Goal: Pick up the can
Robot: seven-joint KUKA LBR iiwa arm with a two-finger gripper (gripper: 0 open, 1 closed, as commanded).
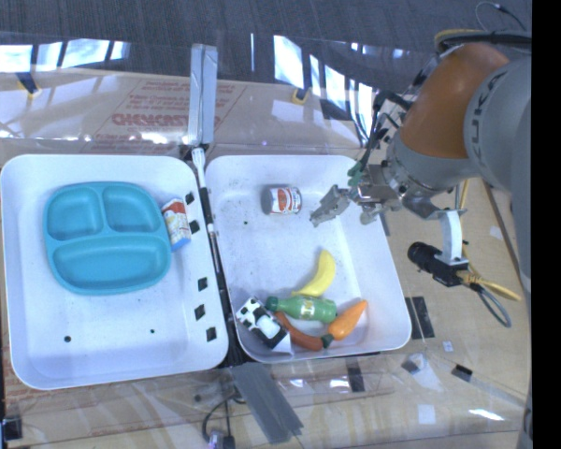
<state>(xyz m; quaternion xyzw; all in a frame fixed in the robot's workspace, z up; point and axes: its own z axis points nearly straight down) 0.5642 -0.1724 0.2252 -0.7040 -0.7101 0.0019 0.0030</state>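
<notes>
Near edge of right bin (393, 279): toy cluster in the front corner; black/white cow-like toy (251, 314), green bottle (304, 308), carrot (349, 318), a red-brown piece under them, all touching or overlapping; banana (320, 273) just behind, tip resting near the bottle.

Left bin (19, 251): blue tray (107, 237) w/ three compartments, flat, nothing in them; small carton (175, 223) touching tray's right edge, close to the divider between bins.

Mid/far right bin: can (282, 199) lying on its side, label up, in the far half, well apart from the toy cluster; bare floor all round it, so approach looks uncluttered.

Gripper (348, 204) just beside the can on its right, over the bin's far right part; two grey fingers (327, 206) spread apart, nothing between them; so tool is released, no grasp yet. Height above bin floor can't be judged from this slant.

Step in hand (judgement): approach/pre-grasp; pick not begun.

Next move calls for: shift toward the can until fingers straddle it; align across the short axis since it lies sideways and could roll; descend, close, lift. Risk: finger nudges the can first, rolling it toward the divider.

Far: arm (458, 101) w/ orange band entering from right, past bin's rim.
</notes>
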